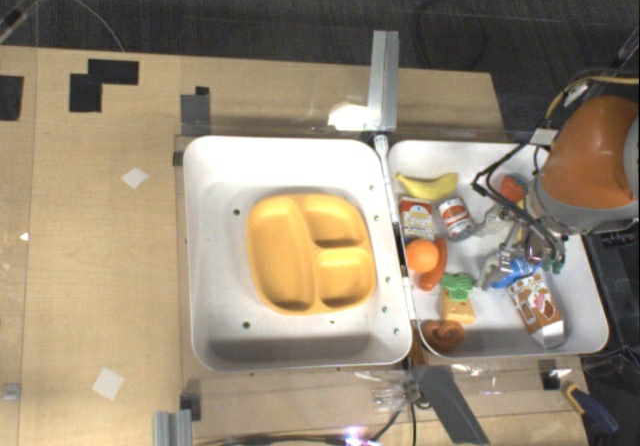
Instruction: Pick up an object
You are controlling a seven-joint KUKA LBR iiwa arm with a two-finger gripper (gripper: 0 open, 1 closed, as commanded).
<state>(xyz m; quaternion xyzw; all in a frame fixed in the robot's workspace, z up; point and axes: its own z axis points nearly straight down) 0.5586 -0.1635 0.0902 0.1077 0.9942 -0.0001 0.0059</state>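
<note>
The gripper (527,256), its open-or-closed state indeterminable, hovers directly above the blue packet (507,272), carton (537,306) just beyond.

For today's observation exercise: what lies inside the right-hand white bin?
Inside the right bin: a banana, an orange, a small can and a carton. The arm covers the bin's far right corner.

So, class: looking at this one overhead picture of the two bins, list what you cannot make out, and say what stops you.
1. The gripper, camera view: the arm's orange band and wrist cover it from above, so its state is unclear.
2. The small blue item under it: partly covered, too small to identify.
3. The red object by the arm: partly hidden behind cables.
4. The carton label: too small to read.
5. The can label: too small to read.
</note>
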